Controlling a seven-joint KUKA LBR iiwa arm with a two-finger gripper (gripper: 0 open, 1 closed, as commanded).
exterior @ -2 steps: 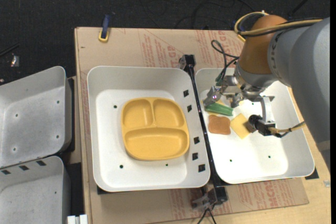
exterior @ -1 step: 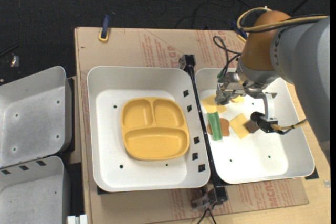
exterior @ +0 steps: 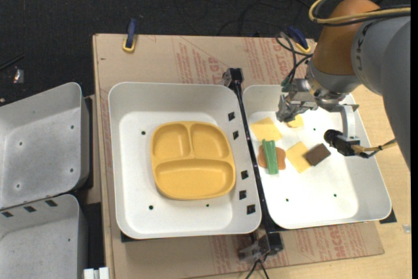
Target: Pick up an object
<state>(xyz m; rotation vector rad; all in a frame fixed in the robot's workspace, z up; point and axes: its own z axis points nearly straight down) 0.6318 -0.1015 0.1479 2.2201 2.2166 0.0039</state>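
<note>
So the arm (exterior: 366, 42) comes in from the right and the gripper (exterior: 290, 111) is down low over the far left part of the right bin (exterior: 366, 206). From this angle there's honestly no making out whether it's clenched or released, and I don't see anything clearly gripped in it.

All the loose stuff is in that right bin. A yellow bit (exterior: 296, 121) pokes out right under the gripper, touching it or just about, hard to say. Just beside that, toward the divider between the bins, is a pale square (exterior: 266, 129) lying flat. Nearer the camera there's a green stick (exterior: 270, 157) lying on top of an orange disc (exterior: 279, 155). Just to the right of those is a yellow wedge (exterior: 298, 157), and a brown block (exterior: 318, 154) sits against its right edge, maybe overlapping it a little. The near half of that bin's floor is bare white.

The left bin (exterior: 130, 140) has a yellow plate (exterior: 193, 160) with three compartments, sitting flat around the middle, well apart from the gripper.

Both bins sit side by side on the brown surface (exterior: 170, 55), with a blue clamp (exterior: 130, 36) at its far edge.
</note>
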